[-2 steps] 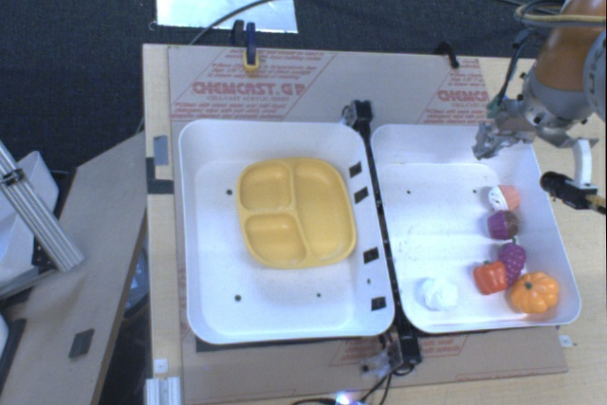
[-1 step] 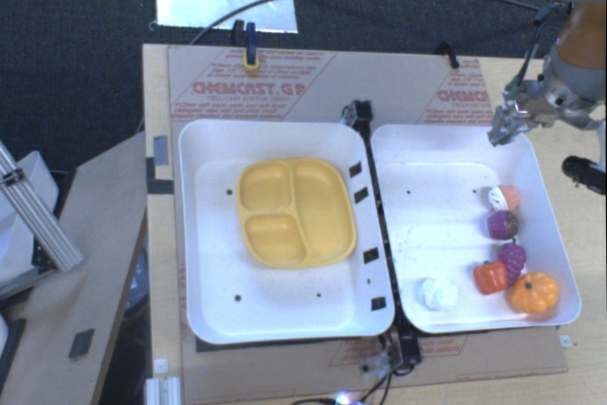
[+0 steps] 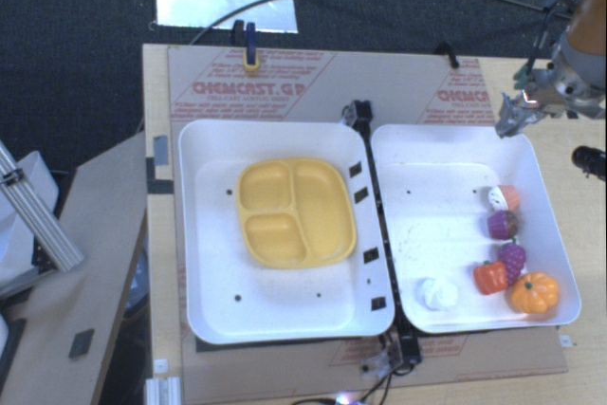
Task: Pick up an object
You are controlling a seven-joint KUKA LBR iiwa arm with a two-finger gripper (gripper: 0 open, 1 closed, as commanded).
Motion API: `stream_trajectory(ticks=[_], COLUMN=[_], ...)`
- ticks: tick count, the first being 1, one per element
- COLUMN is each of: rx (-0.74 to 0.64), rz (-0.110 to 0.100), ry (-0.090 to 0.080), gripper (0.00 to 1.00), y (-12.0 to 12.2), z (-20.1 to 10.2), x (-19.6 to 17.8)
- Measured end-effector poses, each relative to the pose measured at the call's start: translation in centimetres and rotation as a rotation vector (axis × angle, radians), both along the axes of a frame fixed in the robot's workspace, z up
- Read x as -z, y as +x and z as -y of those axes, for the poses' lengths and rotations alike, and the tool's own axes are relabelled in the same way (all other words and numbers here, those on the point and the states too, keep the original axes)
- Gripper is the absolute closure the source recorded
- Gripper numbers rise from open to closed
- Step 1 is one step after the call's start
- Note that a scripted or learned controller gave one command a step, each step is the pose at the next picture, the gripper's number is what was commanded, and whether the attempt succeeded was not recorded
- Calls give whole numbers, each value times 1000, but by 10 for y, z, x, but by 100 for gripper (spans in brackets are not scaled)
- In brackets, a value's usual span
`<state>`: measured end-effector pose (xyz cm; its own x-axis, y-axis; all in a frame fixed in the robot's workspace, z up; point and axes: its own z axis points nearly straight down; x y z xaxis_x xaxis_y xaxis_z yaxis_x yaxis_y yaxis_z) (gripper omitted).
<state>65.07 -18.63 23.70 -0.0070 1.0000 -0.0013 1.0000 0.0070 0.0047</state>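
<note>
Glossy white plastic bins (image 3: 204, 232), matt yellow tray (image 3: 295, 211), seemingly plastic.

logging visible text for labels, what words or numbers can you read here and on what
"CHEMCAST GP" in red on the protective sheet behind the left bin; the same mark repeats in red on the sheet's right part, too slanted and cut off to read in full.
Fainter red print lines around them: too small to read.
</note>
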Motion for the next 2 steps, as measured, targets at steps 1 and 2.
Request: stream_trajectory(ticks=[1, 2], rx=[-1, -1], rz=[-3, -3], ry=[1, 2], gripper=[100, 100], y=[-15, -29], z=[-45, -100], x=[-9, -14])
